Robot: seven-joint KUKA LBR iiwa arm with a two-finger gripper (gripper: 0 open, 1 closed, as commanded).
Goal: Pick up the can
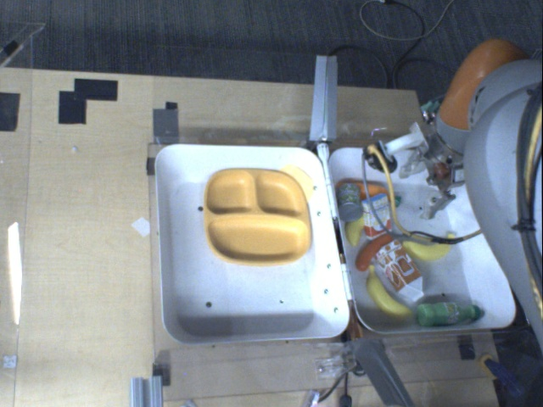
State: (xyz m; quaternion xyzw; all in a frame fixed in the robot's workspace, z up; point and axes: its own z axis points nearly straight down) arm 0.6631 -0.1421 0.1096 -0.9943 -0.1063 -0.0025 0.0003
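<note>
Gripper over the right bin; jaw state cannot be told. Yellow divided tray fills the left bin. Can lies by the divider, probably light, rigid, slick; grasp across its sides.

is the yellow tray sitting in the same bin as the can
No, the yellow tray lies in the left bin, while the can lies in the right bin.

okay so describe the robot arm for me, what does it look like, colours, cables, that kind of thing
The arm is bulky, smooth and rounded, grey, with an orange band above the wrist. The pincer end is a cluster of small metallic parts. A yellow and black cable loops out from the wrist area.
</note>
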